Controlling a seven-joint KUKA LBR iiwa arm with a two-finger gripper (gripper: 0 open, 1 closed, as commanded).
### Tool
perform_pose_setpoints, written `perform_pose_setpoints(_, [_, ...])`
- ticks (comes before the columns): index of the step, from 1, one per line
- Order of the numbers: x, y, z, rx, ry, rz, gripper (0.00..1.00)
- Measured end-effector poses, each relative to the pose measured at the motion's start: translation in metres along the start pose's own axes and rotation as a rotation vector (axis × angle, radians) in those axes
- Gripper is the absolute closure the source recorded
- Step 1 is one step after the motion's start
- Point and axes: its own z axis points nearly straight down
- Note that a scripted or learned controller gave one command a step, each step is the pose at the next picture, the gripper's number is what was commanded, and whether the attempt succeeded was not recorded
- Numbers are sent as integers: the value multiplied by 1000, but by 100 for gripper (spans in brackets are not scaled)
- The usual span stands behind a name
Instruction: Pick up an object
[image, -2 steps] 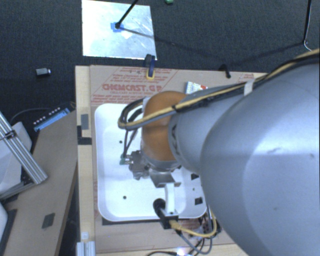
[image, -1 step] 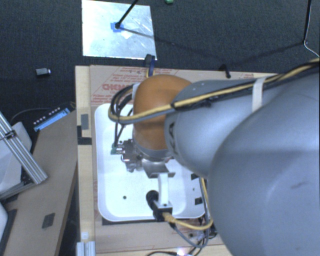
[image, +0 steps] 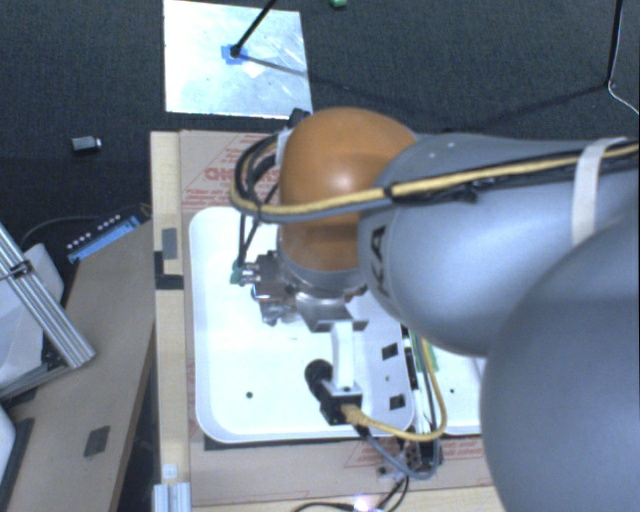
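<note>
Dark carpet round the bench, white bin (image: 222, 335) mostly buried under big grey arm (image: 480, 270). Gripper (image: 272, 298) low over bin floor, can't tell if open or closed.

Small dark grey squarish flat piece (image: 390, 352) lies on floor of shallow white bin (image: 230, 340), in right part, past middle toward near rim. Second dark grey squarish piece (image: 397, 402) lies nearer, close to near rim, apart from first. Thin dark green strip (image: 409, 365) lies just right of both, running near to far. All three blurred; kind of object cannot be told.
</note>
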Motion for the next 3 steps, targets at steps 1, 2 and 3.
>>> perform_pose_setpoints(1, [-1,62,-27,-3,-1,1,100])
perform_pose_setpoints(2, [0,41,-79,0,0,0,100])
perform_pose_setpoints(3, [-1,17,-205,-7,4,-1,100])
